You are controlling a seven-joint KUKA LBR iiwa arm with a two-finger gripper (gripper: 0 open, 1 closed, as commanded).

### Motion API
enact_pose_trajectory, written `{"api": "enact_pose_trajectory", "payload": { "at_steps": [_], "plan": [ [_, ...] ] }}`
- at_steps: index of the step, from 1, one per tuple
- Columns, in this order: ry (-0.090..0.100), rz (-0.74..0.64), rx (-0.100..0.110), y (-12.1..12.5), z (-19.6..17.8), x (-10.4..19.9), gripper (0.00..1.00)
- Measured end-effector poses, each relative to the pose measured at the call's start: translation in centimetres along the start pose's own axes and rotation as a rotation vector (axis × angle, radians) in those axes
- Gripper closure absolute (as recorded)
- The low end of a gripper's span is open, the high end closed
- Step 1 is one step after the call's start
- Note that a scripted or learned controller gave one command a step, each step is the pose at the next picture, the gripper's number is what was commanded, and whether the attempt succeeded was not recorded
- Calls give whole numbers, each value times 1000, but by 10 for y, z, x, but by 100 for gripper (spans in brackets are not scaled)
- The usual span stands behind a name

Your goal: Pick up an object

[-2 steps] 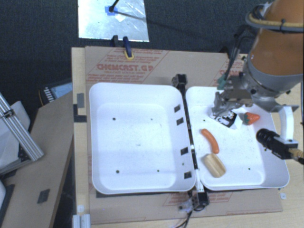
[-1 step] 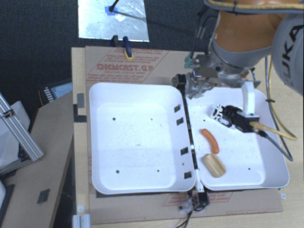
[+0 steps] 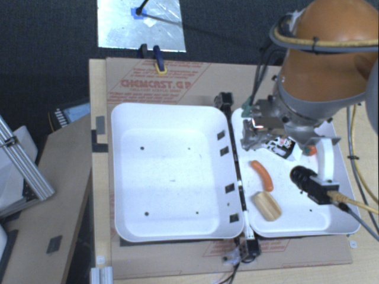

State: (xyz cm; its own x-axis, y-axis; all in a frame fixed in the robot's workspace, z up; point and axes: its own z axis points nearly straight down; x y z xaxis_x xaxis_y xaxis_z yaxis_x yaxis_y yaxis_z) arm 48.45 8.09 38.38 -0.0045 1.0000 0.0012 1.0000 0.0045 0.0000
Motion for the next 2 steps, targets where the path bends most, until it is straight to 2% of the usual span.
{"api": "enact_pose_trajectory", "payload": {
  "at_steps": [1,2],
  "plan": [
    [2,-2,-12,40,-73,34,100],
    [0,-3,-3,100,-40,86,100]
  ]
}}
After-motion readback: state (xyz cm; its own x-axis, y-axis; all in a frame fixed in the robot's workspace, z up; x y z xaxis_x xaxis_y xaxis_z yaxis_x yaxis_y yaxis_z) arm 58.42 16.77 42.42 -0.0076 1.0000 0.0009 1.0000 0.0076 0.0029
